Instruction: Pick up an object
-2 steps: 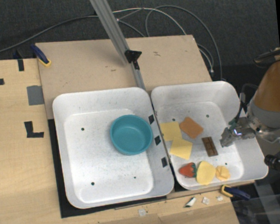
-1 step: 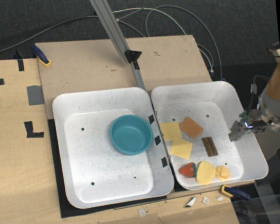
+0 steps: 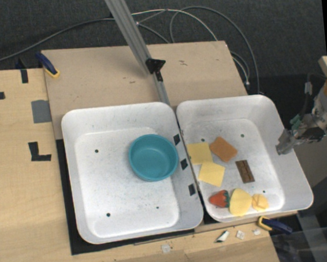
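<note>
Left to right. Wooden bench (image 3: 18, 189) bare along its left side apart from black tape marks (image 3: 36, 151); ample open room there. Blue-and-yellow clamp (image 3: 48, 64) at the far left corner of the raised board.

Left bin (image 3: 73, 166): holds one teal bowl (image 3: 153, 157), upright, right of centre, near the right wall. Remaining floor bare and speckled, with wide clearance to the left and front rims.

Grey metal pole (image 3: 133, 37) slanting down from the top edge, ending behind the seam where the two bins touch. Cables (image 3: 210, 18) looped on the dark floor beyond the bench.

Right bin (image 3: 269, 110): all graspable pieces gathered in the left and front part. Two yellow square slices (image 3: 199, 152) (image 3: 212, 174) just beside each other near the left wall; orange-brown block (image 3: 223, 148) next to the upper slice; dark brown bar (image 3: 245, 171) apart to the right. Along the front wall: red piece with green top (image 3: 219, 198), touching a round yellow piece (image 3: 240, 202), then a smaller yellow lump (image 3: 259, 202); exact kinds too small to make out. Rear and right of this bin's floor open.

Second clamp (image 3: 273, 224) at the bench's front edge, below that bin.

Gripper (image 3: 287, 143) at the right bin's right rim, well apart from every piece, nothing seen in it. Open or closed: cannot tell. Arm cut off by the right edge.
</note>
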Robot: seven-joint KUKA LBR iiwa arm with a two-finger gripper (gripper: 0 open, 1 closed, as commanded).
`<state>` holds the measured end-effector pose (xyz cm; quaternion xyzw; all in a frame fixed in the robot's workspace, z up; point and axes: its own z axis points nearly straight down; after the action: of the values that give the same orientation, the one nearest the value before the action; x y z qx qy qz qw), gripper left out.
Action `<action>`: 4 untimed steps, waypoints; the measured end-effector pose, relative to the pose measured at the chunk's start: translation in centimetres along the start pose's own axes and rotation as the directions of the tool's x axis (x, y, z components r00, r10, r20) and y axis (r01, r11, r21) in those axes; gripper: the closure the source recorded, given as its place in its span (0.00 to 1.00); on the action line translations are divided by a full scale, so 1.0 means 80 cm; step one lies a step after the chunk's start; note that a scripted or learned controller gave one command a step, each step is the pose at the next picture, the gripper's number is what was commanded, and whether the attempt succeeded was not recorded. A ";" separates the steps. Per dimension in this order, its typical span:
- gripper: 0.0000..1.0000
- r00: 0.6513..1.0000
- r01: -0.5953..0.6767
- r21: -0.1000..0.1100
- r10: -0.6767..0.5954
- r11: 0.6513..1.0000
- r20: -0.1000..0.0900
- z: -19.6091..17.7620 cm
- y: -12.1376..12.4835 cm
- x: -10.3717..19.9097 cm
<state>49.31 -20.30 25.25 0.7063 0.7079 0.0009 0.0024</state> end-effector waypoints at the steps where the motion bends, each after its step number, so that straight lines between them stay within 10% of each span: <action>1: 1.00 1.000 0.005 0.005 -0.005 1.000 -0.004 0.001 0.020 0.070; 4: 1.00 1.000 0.004 0.009 -0.004 1.000 -0.003 0.034 0.039 0.258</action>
<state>52.39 0.37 22.53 0.7050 0.7092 -0.0012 -0.0017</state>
